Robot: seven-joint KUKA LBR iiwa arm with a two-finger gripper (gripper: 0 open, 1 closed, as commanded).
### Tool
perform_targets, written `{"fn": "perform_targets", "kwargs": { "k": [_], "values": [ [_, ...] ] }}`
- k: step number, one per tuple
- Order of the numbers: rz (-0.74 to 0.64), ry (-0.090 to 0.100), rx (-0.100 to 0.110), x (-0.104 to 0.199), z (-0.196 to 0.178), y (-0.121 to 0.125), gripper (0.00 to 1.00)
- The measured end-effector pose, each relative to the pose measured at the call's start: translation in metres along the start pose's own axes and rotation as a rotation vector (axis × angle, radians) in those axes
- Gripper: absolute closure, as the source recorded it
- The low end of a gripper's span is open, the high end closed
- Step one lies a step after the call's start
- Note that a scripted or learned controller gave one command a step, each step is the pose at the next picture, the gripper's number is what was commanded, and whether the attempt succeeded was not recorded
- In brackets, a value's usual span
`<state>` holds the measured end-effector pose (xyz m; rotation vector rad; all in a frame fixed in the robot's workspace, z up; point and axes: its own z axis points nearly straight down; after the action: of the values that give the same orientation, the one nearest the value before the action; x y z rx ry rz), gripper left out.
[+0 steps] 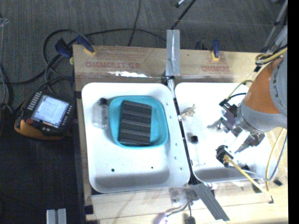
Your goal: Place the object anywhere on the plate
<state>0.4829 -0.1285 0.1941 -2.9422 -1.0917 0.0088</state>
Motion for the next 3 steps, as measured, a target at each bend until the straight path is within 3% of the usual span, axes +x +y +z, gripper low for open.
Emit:
{"fn": "perform_targets", "kwargs": {
  "k": [1, 2, 3],
  "values": [
    [-0.120, -0.002, -0.003, -0.045, -0.002, 0.051, 0.00],
    [-0.100, 0.001, 0.000, -0.008, 0.063, 0.010, 0.00],
    [-0.328, -0.001, -0.004, -0.015, -0.045, 0.017, 0.00]
  ]
}}
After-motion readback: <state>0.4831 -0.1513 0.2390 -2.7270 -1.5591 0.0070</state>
